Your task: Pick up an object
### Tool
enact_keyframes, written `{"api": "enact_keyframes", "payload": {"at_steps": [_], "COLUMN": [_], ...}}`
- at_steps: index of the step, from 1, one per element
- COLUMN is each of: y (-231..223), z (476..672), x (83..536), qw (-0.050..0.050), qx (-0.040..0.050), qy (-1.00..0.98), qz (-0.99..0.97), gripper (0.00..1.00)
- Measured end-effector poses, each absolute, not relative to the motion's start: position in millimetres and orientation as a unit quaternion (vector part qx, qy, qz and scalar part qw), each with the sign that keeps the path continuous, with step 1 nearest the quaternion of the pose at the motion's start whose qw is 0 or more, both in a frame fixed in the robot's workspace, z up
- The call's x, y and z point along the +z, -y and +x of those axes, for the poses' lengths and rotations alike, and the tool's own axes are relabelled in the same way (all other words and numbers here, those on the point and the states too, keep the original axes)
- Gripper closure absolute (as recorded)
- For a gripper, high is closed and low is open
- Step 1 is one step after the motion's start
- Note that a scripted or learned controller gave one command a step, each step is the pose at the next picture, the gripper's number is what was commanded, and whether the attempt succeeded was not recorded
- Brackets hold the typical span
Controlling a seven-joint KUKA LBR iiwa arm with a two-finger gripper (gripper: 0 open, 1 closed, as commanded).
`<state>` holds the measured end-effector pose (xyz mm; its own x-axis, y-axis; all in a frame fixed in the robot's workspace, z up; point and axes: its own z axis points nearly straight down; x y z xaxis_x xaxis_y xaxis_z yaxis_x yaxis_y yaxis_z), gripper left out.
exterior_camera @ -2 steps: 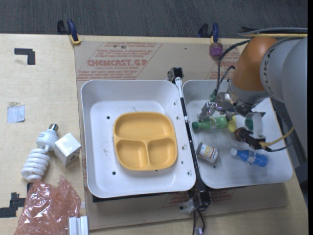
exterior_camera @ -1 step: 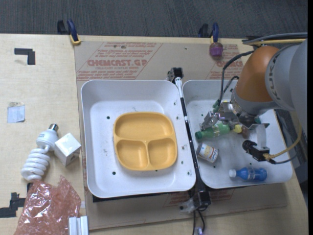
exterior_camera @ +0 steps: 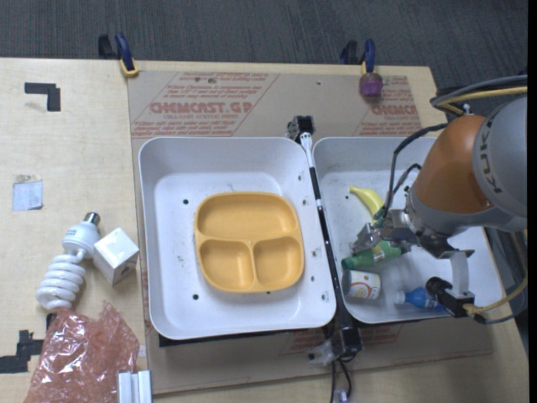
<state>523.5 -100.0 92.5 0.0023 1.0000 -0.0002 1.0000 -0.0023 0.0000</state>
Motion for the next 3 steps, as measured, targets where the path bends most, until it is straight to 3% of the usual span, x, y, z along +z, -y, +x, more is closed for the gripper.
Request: {"api": "enact_keyframes", "payload": {"at_steps": [1,2,3], "y": [100.6,100.5,103.6], "z": [524.8,524.7,498.1], "x": [102.6,102.6,92.4], "qw": [0.001,0.001,0.0], "qx": [0.0006,0.0005,0.0002], "qy": [-0.706,-0.706,-0.706], "qz": [0.708,0.708,0.708], "gripper": [1.0,0.0,0.0]}}
